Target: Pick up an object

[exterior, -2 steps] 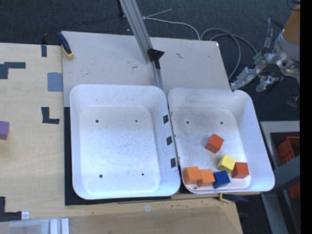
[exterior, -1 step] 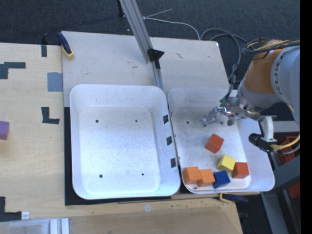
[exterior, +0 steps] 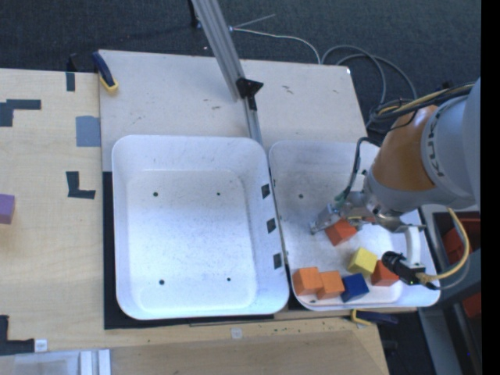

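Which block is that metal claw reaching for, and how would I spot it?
Look in the right-hand white bin, where the coloured blocks lie. The gripper sits right beside a red-orange block near the bin's middle. It lies apart from the others, which cluster along the bin's near edge, like the yellow block.

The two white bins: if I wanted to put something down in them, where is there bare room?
The left bin shows bare floor from wall to wall. In the right bin, the far half is bare, bordered by the shared wall. The near end is crowded: orange blocks, blue block, yellow block, red blocks and the gripper.
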`<state>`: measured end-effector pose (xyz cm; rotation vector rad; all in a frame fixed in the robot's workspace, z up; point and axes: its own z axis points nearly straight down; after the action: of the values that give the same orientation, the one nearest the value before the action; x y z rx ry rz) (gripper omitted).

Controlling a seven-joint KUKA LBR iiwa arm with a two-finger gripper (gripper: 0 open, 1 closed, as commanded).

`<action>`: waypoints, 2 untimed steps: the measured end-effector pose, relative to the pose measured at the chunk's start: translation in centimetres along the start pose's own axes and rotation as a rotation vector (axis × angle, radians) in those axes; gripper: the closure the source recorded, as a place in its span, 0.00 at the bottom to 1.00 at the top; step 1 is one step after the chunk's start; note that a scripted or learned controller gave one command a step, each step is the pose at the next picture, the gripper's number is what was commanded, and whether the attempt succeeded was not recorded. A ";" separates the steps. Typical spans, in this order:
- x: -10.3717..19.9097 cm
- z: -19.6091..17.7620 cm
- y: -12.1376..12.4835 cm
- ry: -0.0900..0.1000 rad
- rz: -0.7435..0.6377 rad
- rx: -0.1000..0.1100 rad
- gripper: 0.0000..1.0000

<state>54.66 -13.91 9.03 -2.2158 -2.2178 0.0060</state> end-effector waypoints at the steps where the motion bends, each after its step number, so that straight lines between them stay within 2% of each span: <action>1: -0.1 -1.1 0.2 -0.001 -0.001 -0.003 1.00; 2: 9.1 -10.6 6.3 0.001 -0.010 -0.016 1.00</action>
<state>61.03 -4.82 19.65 -2.2127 -2.2365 -0.0125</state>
